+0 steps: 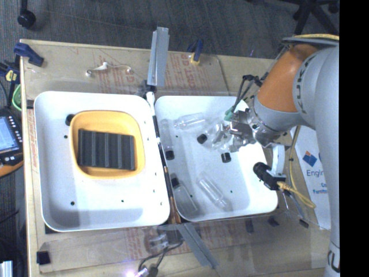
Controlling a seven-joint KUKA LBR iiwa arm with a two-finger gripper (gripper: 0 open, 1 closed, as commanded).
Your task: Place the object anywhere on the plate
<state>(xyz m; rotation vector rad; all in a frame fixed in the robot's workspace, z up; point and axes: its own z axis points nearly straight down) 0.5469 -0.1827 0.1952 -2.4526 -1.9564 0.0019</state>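
hovering pincer (226, 136) just beside clear object (218, 133), plate (106, 119) well apart

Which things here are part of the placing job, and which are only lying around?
Part of the job:
yellow plate
dark ridged block on it
gripper

Lying around:
clear bottles in right bin
blue clamp

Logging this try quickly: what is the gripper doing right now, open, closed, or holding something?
Gripper: low over the right bin, among clear plastic items; open, closed or holding cannot be told.
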